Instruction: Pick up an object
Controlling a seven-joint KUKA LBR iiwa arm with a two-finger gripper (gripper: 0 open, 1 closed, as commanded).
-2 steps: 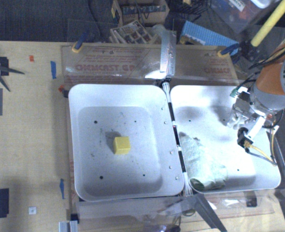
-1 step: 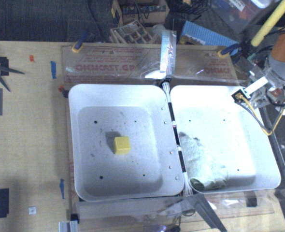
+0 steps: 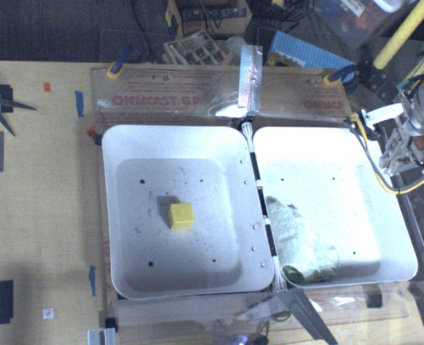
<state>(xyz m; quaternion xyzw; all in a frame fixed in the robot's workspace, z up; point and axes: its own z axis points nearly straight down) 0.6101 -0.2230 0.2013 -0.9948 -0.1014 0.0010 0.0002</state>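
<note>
Cloth: crumpled grey-white cloth roll (image 3: 303,246) lies along the left wall of the right white bin (image 3: 356,264), its long axis running from mid-bin toward the near rim, the thick rolled end nearest the camera.
Cube: small yellow foam cube (image 3: 182,216) sits alone near the middle of the left white bin (image 3: 126,279), squarish, no long axis to speak of, clear on all sides.
Divider: the two bin rims touch along the centre line, and the cloth rests just beside that seam.
Arm: grey wrist and jaws (image 3: 406,146) hang at the far right edge of the right bin, above its rim, with yellow cable looped beside them.
Jaws state: cannot tell; the tips are blurred among the cables, and nothing is visibly between them.
Key relation: both objects lie to the camera's left of the jaws and nearer the camera; the cloth is the closer one, in the same bin, while the cube is well apart, across the seam.
Obstacles: nothing stands between the jaws and the cloth; reaching the cube likely means passing over the cloth and the rims.
Far bench: taped clear plastic sheets (image 3: 169,92) lie behind the bins.
</note>
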